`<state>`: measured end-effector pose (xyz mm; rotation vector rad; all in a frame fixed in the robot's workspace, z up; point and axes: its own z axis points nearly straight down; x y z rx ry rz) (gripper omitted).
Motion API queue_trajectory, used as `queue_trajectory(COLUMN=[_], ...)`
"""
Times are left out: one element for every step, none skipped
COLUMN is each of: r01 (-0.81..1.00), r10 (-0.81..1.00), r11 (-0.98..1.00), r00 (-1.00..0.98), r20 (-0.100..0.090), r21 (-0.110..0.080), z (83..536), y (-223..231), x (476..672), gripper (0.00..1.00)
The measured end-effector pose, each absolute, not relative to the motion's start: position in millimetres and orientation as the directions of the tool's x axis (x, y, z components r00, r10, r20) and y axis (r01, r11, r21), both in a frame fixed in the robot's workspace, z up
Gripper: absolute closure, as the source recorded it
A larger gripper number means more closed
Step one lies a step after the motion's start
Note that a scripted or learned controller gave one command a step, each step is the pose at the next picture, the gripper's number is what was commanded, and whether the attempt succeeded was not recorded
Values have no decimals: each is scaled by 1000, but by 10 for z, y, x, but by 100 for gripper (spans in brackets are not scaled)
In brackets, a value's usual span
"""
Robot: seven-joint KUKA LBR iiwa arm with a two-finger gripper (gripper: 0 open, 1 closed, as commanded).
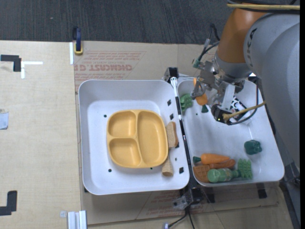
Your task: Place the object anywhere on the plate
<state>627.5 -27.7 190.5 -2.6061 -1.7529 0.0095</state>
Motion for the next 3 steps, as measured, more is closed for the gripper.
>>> queue_trajectory(r01=[912,797,797], r10=[912,797,797], r11=[-411,-605,-604], r00=[411,605,604], r20=[-4,-4,-5], r21=[-6,-1,-1], z=[1902,2231,2231], y=[370,919,917], x=[6231,6109,6109], gripper=[100,100,0])
